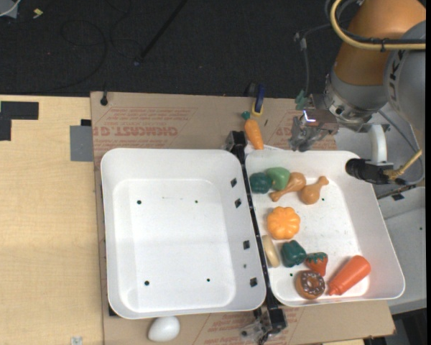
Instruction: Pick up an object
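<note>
Seen from above, the right-hand shallow white plastic bin holds a scatter of toy foods: a small orange plastic pumpkin with ribbed sides at its centre, two tan drumstick-shaped pieces above it, a dark green leafy lump at the upper left, a teal green block, a red strawberry-like piece, a brown ring doughnut and a large orange-red carrot at the lower right. A small orange carrot lies just outside the bin's upper left corner. The left-hand white bin sits alongside. The grey two-finger gripper hangs over the right bin's upper rim, above the toys; whether it is spread or pressed together cannot be told. Mirrored lettering printed on the brown cardboard sheet is too unclear to read.
</note>
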Robot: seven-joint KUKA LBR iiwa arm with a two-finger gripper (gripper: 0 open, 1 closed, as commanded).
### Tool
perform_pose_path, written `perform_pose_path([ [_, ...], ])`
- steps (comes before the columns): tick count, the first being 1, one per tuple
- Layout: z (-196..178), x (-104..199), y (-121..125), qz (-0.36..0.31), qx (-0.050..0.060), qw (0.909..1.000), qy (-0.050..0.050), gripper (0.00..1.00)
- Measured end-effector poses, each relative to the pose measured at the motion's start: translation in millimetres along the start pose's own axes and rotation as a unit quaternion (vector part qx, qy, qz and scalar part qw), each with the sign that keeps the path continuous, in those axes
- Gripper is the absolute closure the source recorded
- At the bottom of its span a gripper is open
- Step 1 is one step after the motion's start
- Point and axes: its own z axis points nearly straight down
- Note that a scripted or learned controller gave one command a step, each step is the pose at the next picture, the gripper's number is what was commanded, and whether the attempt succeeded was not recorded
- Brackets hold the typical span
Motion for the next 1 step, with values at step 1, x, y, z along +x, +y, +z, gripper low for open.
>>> perform_pose_path([
  [1, 96.0, 77.2, -5.9, -0.001, 0.013, 0.9999, 0.002, 1.00],
])
